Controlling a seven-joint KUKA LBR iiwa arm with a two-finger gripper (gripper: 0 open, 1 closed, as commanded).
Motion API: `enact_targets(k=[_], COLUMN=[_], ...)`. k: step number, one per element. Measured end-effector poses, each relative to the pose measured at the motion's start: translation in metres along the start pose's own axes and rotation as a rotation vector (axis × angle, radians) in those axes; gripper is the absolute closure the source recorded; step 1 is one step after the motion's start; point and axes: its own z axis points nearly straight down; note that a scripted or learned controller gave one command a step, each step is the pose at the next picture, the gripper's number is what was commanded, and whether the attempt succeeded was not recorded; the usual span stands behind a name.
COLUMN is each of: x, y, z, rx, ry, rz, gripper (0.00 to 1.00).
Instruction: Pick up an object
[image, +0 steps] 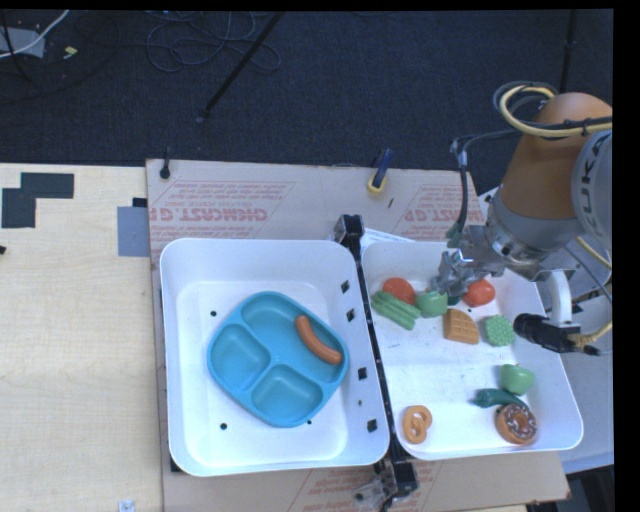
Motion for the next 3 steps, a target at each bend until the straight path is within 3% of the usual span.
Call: enact_targets(k=[1,3], x=[-0.001,0.113], y=[0.0,-0.035], z=[-0.007,-0.007], rx=[0.005,0.01], ry=[0.001,0.002], rz=[0.0,-0.003], gripper=[1.0,1.0])
